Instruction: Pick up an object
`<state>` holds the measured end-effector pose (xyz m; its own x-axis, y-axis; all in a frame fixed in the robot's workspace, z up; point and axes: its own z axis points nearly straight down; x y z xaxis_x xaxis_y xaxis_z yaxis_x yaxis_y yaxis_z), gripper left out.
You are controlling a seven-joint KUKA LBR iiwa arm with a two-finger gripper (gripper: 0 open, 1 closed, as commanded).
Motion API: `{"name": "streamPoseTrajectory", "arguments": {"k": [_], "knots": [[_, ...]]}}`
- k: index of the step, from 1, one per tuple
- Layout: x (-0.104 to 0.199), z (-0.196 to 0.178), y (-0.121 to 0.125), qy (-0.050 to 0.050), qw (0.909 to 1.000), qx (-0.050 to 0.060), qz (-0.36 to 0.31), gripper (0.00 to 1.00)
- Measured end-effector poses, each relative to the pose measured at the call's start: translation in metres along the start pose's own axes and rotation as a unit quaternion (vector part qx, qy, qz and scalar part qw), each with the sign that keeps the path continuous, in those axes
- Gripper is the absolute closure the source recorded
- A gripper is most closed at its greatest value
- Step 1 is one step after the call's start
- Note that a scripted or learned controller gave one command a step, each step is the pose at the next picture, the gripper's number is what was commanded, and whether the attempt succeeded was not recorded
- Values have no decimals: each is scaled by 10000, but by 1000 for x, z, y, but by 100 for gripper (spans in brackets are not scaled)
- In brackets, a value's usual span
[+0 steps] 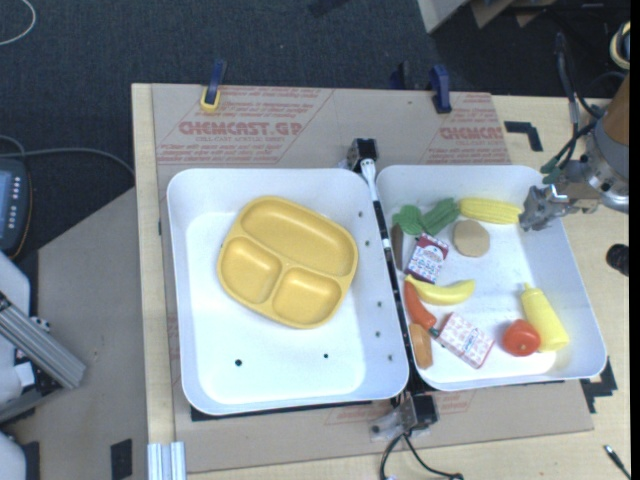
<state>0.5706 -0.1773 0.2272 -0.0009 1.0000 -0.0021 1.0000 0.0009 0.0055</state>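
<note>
White left bin (190,268): yellow three-compartment tray (288,260), flat | white right bin (585,313): corn cob (489,209), green leaves (425,215), tan round (471,238), banana (443,291), carrot (419,307), sausage (421,346), tomato (520,337), yellow bottle (543,316), two red-white packets (427,258), print unreadable | brown board (240,123): red "CHEMCAST" | gripper (540,211) over right bin's far right rim, beside corn cob, nothing seen held; finger spread: cannot tell

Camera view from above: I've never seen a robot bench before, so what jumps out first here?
The big yellow divided plate lying alone in the left bin draws the eye first. Next comes the heap of bright toy food in the right bin: a banana, a tomato, a corn cob. The gripper hangs at that bin's far right rim.
</note>
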Motion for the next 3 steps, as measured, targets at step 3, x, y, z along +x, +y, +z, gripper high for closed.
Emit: {"name": "streamPoseTrajectory", "arguments": {"k": [3], "knots": [[159,-4,7,17,10000,13,-26,100]]}}
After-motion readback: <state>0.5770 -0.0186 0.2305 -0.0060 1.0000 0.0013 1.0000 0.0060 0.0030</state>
